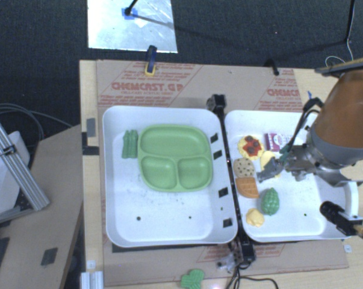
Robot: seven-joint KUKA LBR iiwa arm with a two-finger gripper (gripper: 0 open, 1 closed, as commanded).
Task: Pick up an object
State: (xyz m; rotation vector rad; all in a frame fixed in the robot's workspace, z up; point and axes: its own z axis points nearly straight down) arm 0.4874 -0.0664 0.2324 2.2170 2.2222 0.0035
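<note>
The right bin holds several toy foods. There is a red-topped pizza slice, a chocolate-chip cookie, an orange toast piece, a green knobbly vegetable and a small yellow piece. A purple-and-white box and a yellow item lie by them. My gripper hangs low over the bin's middle, just right of the cookie and above the green vegetable. Nothing is seen in its grasp.
The left bin carries a green divided plate and a green stalk bundle at its left. A green toy lies off the bins at the bench's front edge. The arm's bulk covers the right bin's right side.
</note>
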